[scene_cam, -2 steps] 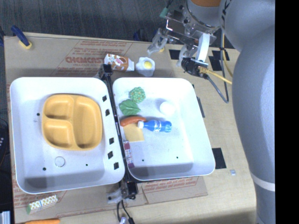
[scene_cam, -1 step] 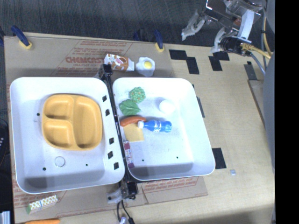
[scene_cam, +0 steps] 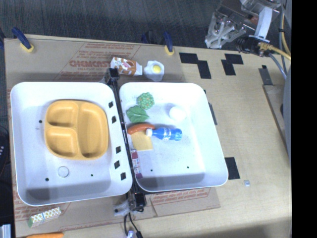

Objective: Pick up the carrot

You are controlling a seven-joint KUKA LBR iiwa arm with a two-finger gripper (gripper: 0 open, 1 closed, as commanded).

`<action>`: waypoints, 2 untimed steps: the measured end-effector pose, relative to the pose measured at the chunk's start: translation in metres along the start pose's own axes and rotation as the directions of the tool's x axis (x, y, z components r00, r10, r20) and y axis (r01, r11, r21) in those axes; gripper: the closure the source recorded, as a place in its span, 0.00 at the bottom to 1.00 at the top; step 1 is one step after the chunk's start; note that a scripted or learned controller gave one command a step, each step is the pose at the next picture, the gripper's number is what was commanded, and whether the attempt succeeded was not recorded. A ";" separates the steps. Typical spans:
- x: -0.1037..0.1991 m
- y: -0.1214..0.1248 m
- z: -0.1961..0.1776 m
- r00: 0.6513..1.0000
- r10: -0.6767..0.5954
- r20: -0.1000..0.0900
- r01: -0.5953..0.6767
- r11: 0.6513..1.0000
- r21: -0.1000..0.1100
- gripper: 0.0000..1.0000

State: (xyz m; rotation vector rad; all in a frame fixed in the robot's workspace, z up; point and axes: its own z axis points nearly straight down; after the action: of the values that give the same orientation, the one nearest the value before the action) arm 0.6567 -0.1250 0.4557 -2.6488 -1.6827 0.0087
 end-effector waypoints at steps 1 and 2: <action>-0.049 0.023 0.105 0.996 -0.084 0.000 0.084 0.996 -0.001 1.00; -0.065 0.031 0.277 0.983 -0.184 -0.001 0.184 0.983 0.001 1.00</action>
State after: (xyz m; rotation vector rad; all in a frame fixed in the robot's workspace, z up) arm 0.6556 -0.1970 0.1783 -2.4804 -1.9189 0.0081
